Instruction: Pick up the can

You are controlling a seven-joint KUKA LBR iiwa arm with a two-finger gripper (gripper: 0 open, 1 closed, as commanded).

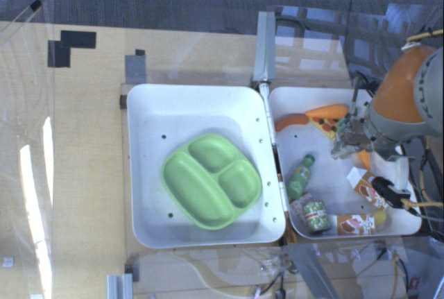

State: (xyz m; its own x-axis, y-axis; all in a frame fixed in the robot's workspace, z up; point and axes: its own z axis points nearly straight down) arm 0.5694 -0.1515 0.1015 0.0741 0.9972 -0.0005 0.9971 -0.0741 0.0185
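The can (311, 214) lies on its side near the front edge of the right bin (326, 166), its label showing green and dark red. Just behind it a green bottle (300, 177) lies tilted, its cap pointing toward the back of the bin. To the can's right, an orange-and-white carton (356, 223) rests against the front wall, and another small carton (366, 191) sits a little further back. At the rear of the bin lie an orange carrot-like piece (326, 112) and a reddish sausage-shaped item (291, 121). The gripper (345, 145) hangs over the bin's right half, well apart from the can; whether it is apart or together cannot be told. The left bin (146, 173) holds a green divided plate (211, 181). Both bins sit on the wooden counter (76, 173).
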